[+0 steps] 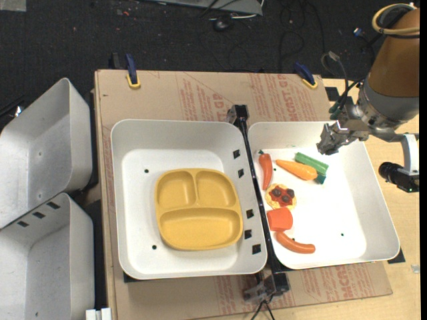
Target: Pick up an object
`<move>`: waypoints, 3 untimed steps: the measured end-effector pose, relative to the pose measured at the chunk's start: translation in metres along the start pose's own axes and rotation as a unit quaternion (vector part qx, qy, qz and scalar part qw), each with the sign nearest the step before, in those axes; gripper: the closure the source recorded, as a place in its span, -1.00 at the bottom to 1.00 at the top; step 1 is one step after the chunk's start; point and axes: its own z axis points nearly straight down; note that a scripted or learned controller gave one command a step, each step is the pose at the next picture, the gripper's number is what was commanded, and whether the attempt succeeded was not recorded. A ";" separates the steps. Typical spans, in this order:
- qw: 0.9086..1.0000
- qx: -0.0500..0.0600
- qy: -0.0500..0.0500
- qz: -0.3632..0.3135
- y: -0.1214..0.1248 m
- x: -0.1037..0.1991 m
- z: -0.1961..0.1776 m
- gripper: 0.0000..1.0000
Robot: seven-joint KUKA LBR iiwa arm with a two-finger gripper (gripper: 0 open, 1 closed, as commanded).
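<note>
The hand (331,141) hangs over the far edge of the right bin (373,205), and it cannot be told if it is open or closed. At its seven o'clock, just beside it, a green block (312,162) touches a carrot (297,170). Further toward seven lie a red chili (267,170), a small pizza (281,195), a red block (280,219) and a sausage (293,244). At nine o'clock the left bin (130,179) holds a yellow tray (198,209).

Faint red printed lettering across the brown board (200,95) under the bins, on its far strip and near right corner; too blurred and turned to read.
</note>
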 end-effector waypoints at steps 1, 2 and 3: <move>1.000 0.003 0.001 -0.002 0.018 0.050 0.018 1.00; 1.000 0.002 0.001 -0.002 0.037 0.095 0.030 1.00; 1.000 0.002 0.001 -0.002 0.044 0.149 0.038 1.00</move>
